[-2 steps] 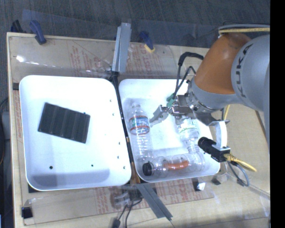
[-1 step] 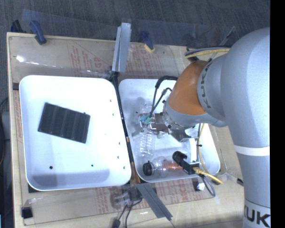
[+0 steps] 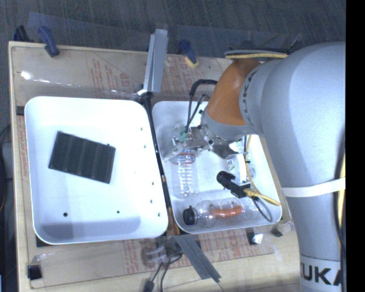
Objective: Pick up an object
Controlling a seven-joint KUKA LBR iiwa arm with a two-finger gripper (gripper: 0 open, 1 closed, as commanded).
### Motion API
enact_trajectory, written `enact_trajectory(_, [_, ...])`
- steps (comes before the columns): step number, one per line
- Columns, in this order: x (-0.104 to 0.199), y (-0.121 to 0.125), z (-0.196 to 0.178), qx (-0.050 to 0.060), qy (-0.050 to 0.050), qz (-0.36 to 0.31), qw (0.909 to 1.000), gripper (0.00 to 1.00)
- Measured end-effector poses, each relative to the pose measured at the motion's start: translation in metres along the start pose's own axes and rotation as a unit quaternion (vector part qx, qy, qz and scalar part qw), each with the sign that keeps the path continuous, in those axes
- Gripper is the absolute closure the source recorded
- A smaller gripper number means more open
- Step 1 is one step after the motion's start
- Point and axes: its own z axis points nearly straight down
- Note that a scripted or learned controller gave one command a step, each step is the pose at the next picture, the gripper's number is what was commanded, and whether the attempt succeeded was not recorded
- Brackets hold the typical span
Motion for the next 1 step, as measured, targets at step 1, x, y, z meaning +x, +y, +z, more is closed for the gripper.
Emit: enact_trajectory(1, [0.0007,0.0007,-0.0108,0.000,0.000,-0.002,1.0000,1.00])
